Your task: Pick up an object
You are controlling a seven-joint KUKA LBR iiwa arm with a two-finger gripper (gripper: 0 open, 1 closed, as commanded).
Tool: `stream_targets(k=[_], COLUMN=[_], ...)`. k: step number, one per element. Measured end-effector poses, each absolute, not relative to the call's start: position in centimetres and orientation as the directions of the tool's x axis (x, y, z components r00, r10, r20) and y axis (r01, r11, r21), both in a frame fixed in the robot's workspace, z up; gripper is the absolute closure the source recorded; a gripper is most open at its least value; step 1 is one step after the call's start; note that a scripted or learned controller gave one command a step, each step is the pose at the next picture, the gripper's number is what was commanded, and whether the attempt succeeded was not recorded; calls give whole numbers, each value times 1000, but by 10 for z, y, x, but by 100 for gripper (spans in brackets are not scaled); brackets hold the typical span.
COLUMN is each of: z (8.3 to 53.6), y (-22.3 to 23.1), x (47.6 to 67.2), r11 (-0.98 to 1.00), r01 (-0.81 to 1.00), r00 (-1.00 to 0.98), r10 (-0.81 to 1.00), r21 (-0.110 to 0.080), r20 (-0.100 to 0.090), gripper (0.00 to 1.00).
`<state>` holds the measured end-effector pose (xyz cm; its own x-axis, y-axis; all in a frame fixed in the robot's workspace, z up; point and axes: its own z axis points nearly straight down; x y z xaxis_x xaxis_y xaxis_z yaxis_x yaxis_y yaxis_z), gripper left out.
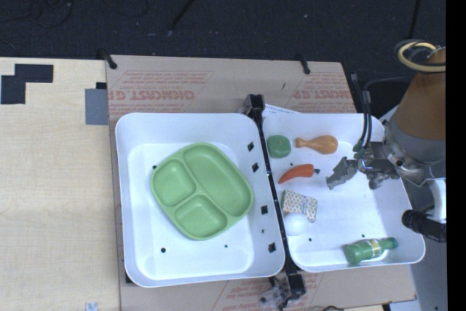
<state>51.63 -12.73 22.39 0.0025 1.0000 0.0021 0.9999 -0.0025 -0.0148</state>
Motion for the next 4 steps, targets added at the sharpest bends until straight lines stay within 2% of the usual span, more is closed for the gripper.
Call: stream_targets(k=[1, 2, 3, 4], z=[230, 167, 111, 92], y=[-127, -132, -140, -138], x=[519, 518, 511, 513], r11=[0, -1, -1, 1], r01=[1000, 1000, 1000, 1000], r00=[0, 1, 1, -1], r10=[1000, 1000, 1000, 1000], r21=[-2, -10, -9, 0], r20=[0, 2, 2, 7], gripper=[0, 0, 0, 0])
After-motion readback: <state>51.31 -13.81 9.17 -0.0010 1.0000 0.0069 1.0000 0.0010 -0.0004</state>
